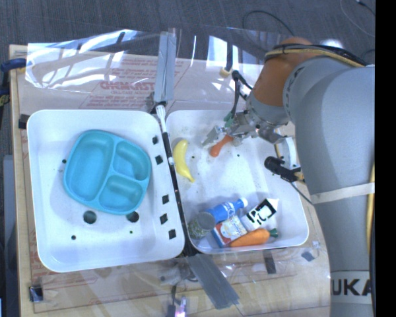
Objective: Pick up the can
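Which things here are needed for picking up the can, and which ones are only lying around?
For the job:
- can, lying near the front of the right bin
- hand, over the back of that bin, by a small orange piece

Just lying about:
- banana
- blue bottle
- carrot
- blue plate in the left bin

From my remote feed I see a dark grey carpeted floor (86, 8) around the bench, with thin black cables (346, 5) trailing at top right. The bench top (72, 71) is light wood or cardboard-coloured, covered by a clear plastic sheet (105, 48) that catches bright glare (overhead lighting, source out of view). Red printed lettering (129, 83) shows through the sheet. A blue clamp (10, 65) grips the bench's far left corner.
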`<state>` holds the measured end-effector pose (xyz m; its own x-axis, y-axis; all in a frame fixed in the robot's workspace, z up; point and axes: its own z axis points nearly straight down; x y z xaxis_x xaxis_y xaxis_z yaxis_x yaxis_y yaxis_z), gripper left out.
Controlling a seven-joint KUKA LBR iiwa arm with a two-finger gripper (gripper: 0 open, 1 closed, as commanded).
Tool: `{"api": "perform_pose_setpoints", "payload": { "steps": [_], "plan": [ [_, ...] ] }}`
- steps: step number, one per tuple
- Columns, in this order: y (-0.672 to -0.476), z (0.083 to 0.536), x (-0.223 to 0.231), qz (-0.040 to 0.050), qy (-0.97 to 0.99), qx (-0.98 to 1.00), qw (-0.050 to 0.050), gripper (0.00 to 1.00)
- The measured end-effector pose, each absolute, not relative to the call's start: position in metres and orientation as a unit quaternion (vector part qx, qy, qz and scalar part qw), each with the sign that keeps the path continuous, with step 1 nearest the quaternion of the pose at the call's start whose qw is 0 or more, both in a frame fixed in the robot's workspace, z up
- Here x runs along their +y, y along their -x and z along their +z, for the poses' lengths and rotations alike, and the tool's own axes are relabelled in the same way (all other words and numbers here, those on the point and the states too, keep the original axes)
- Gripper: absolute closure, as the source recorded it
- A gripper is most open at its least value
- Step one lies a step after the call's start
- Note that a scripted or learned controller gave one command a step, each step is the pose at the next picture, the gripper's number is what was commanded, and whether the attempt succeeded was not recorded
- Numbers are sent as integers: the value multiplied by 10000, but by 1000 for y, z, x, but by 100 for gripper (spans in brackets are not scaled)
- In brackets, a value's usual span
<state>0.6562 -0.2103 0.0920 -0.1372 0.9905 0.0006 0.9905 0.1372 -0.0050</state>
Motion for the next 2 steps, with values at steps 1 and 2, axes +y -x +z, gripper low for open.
{"api": "perform_pose_setpoints", "payload": {
  "steps": [1, 2],
  "plan": [
    [-558, 92, -210, 8, 6971, -7170, 16, 0],
    [-593, 92, -210, 3, 6999, -7142, 6, 0]
  ]
}}
